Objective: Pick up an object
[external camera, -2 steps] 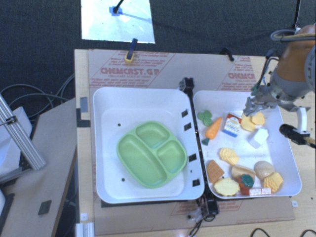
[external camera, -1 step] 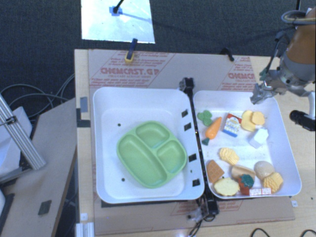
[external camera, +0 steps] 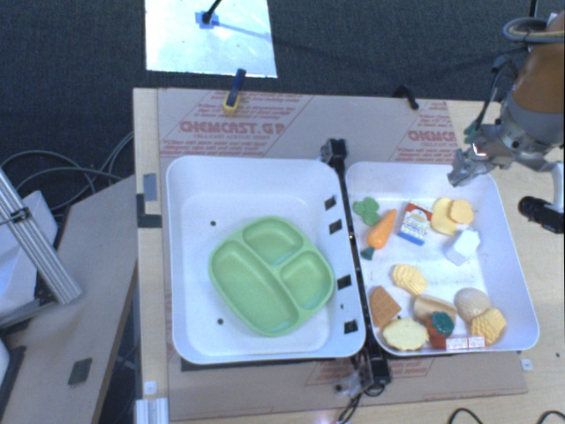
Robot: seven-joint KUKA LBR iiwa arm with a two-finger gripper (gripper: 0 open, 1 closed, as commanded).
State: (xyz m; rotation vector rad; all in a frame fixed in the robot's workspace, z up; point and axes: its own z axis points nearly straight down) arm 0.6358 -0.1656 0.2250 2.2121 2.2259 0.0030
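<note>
The right bin (external camera: pixel 508 237) holds several toy foods: an orange carrot (external camera: pixel 382 229), a green broccoli piece (external camera: pixel 365 208), a small blue and red carton (external camera: pixel 413 223), yellow round slices (external camera: pixel 452 214), a white block (external camera: pixel 462 246), a ridged yellow piece (external camera: pixel 409 278) and more along the front. My gripper (external camera: pixel 463 168) hangs over the bin's far right edge, above and just behind the yellow slices. Nothing shows between its fingertips.
The left bin (external camera: pixel 190 201) bears a green three-compartment tray (external camera: pixel 270 275). A black divider clip strip (external camera: pixel 342 228) runs between the bins. Cables and a metal bracket (external camera: pixel 35 246) lie off the bench at left. A yellow and blue clamp (external camera: pixel 234 95) sits behind the bins.
</note>
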